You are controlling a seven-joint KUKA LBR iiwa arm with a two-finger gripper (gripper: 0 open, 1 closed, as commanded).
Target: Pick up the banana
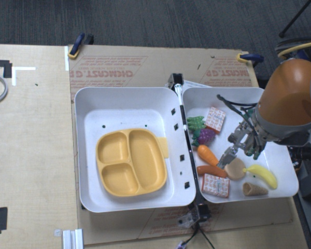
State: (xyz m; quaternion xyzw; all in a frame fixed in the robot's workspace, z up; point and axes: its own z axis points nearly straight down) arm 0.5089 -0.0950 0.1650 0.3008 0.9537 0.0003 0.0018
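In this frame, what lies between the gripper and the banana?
In the camera view, a round tan toy sits between the gripper and the banana, right by the fingertips, in the right bin.

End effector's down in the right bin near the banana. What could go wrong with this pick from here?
The end effector sits over the round tan piece and carrot, left of the banana, so it may close on the wrong item.

The banana touches the tan piece, with a cone-shaped piece just below; a sideways approach could shove it against them.

It lies near the right bin front corner, leaving little room for a finger.
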